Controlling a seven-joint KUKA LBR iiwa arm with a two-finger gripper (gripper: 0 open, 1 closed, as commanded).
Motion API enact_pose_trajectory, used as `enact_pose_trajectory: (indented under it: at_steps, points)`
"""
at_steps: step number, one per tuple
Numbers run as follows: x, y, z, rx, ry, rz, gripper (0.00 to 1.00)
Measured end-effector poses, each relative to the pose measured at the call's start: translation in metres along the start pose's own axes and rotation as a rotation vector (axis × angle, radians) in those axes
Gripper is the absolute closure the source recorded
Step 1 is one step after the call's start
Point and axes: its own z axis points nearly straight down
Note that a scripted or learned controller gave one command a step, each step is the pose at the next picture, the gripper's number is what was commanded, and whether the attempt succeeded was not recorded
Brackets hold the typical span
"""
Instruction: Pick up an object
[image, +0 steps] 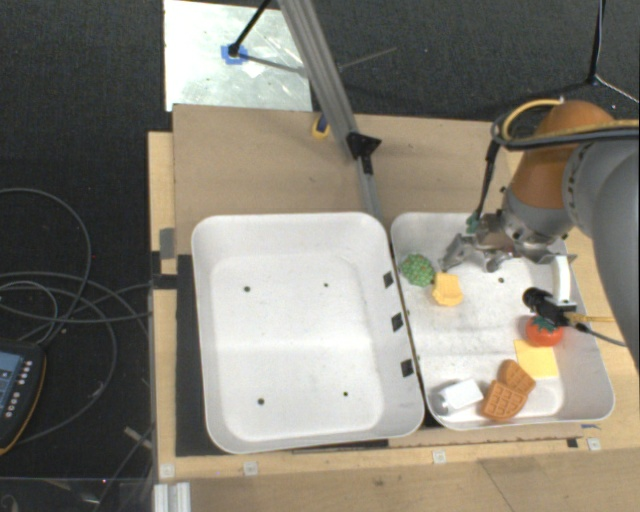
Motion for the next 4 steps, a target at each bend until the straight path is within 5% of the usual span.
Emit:
enact_pose_trajectory:
  at_steps: [1, 4]
  points:
    - [0.000, 0.002, -0.014, -0.007, -0.001, -0.002, 1.00]
    - [-0.004, 0.010, -0.201, -0.011, -0.002, -0.001, 1.00]
